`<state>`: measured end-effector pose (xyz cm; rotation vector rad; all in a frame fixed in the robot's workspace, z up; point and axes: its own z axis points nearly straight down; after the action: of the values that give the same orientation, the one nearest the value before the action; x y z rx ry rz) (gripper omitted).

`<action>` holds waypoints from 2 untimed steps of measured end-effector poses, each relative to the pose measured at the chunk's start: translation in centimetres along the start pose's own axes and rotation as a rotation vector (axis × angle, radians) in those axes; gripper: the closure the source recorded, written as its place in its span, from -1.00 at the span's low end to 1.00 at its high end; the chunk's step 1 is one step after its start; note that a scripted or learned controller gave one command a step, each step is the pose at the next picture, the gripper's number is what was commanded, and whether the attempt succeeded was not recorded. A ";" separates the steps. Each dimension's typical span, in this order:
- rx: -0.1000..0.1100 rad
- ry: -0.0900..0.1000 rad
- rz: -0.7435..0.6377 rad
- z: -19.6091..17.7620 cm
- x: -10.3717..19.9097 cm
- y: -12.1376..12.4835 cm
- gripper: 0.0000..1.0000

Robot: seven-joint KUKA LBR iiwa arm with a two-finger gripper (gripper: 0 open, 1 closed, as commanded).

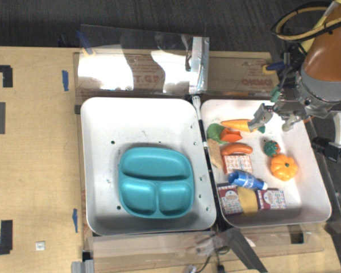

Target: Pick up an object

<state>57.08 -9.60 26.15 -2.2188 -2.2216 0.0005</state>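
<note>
A grey arm reaches in from three o'clock and holds its gripper [277, 119] above the far edge of the right bin [321, 201], its two fingers spread apart with nothing between them. The left finger [258, 119] hangs just beside the tip of a carrot [234, 124], though from this slant it is hard to say whether they touch.

The toys crowd the bin's nine o'clock side: a green piece [215, 132], a second orange piece [237, 149], a blue bottle [247, 181] and small boxes [271, 198] toward six o'clock. A pumpkin [283, 167] sits apart near the centre, with a small green toy [270, 147] at its eleven o'clock. The left bin [94, 115] carries a teal tray [156, 181].

The work looks to be at the approach stage, with no object yet picked. The carrot seems the nearest candidate. The next move would call for centring the fingers over it, coming down, then closing squarely across its narrow body before lifting.
</note>
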 end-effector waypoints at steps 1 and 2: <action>0.005 -0.001 0.003 7.6 -4.1 -3.1 -1.00; -0.012 -0.003 0.003 17.2 -4.9 4.6 -1.00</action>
<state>61.64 -14.45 8.90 -2.2294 -2.2266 -0.0097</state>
